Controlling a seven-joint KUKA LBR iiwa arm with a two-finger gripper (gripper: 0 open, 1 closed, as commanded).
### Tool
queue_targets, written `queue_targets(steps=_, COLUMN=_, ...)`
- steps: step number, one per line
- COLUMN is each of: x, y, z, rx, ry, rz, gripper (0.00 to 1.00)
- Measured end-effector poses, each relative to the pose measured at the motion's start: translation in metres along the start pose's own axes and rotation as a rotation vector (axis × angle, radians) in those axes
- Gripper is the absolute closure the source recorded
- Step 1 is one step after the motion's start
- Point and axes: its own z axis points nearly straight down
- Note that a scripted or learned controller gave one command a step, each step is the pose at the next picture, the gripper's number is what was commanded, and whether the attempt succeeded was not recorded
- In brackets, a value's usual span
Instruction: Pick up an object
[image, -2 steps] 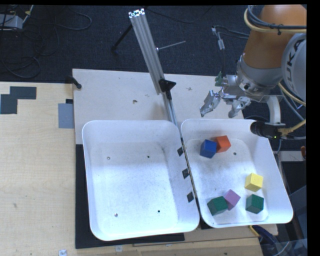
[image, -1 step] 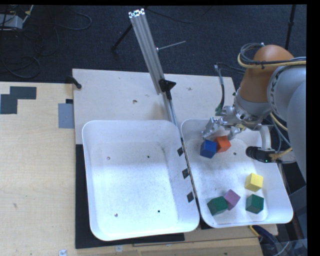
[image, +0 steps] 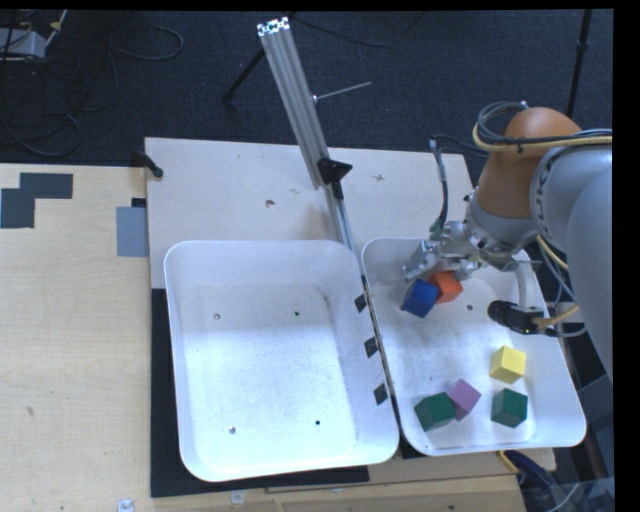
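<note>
My gripper (image: 438, 264) hangs over the back part of the right bin (image: 452, 345), reaching in from the right. Directly beneath it lie a blue cube (image: 420, 298) and, touching it on the right, an orange block (image: 449, 287). The gripper's tip meets the top of these two blocks, and the view does not show whether either is held. Toward the front of the same bin rest a yellow cube (image: 508, 363), a purple cube (image: 464, 397) and two green cubes (image: 435, 411) (image: 509, 408).
The left bin (image: 200, 300) stands beside the right one, with a row of black clips (image: 370, 345) along the shared rim. A slanted aluminium post (image: 300, 110) rises behind the bins. A black cable end (image: 512, 315) hangs over the right bin.
</note>
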Motion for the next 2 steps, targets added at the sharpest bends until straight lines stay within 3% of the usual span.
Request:
queue_targets(steps=1, x=-0.06, y=-0.012, z=0.031, rx=0.02, ry=0.002, rz=0.007, gripper=0.0)
queue_targets(steps=2, x=-0.001, y=-0.051, z=0.029, rx=0.022, ry=0.007, rz=0.0, gripper=0.0)
